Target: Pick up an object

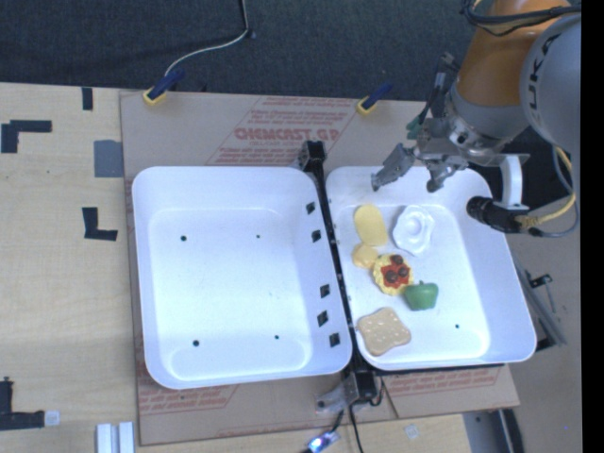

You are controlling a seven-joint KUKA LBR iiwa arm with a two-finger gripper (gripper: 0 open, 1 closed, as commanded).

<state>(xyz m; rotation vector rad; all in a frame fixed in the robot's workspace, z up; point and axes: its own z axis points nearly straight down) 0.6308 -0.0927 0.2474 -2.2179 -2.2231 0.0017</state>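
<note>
Toast [383, 330] near front rim; hand [412, 175] spread, above back rim.

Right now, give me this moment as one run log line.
gripper: open, above right bin far edge, holding nothing | items: yellow piece, white piece, green pepper, bread slice untouched

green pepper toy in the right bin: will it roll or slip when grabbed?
The green pepper looks rounded and glossy, so it may slip between fingers or roll if nudged. It sits against the pizza-like piece, which might shift with it. Probably light, likely plastic.
</note>
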